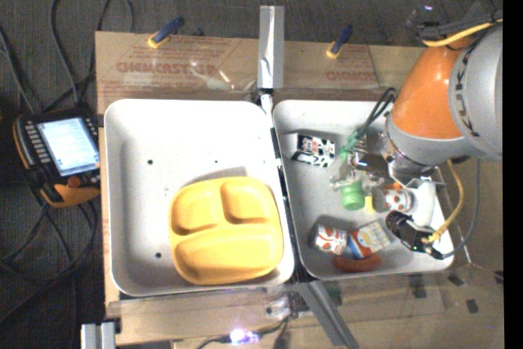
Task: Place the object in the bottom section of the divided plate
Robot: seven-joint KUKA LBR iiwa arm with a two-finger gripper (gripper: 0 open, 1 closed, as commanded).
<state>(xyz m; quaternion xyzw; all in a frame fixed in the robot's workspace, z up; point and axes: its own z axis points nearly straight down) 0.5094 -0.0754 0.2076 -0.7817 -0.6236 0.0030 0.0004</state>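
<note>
Gripper [369, 169] first: we see it low over the right bin [323, 114], about mid-bin toward the right wall, though the dark tangle of parts there hides what we would need, so we cannot tell its state. Above it the arm [445, 106] comes in from the right edge, its orange band bulging smooth and rounded, the grey shell beside it, black cables looping off the wrist.

Just beside the gripper we spot a small green cup-like piece [352, 195], glossy plastic by the look. Near the bin's upper middle lies a black-and-white patterned toy [315, 148]. Along the bottom edge we find a red-and-white crumpled packet [331, 239], a blue-and-white carton [369, 236] touching it, and a slim red sausage-shaped thing [357, 262] just below them.

Across the divider, the left bin [139, 127] carries the yellow divided plate [225, 230] at its bottom right corner: rounded, matte, two small sections on top and a wide bottom section.
</note>
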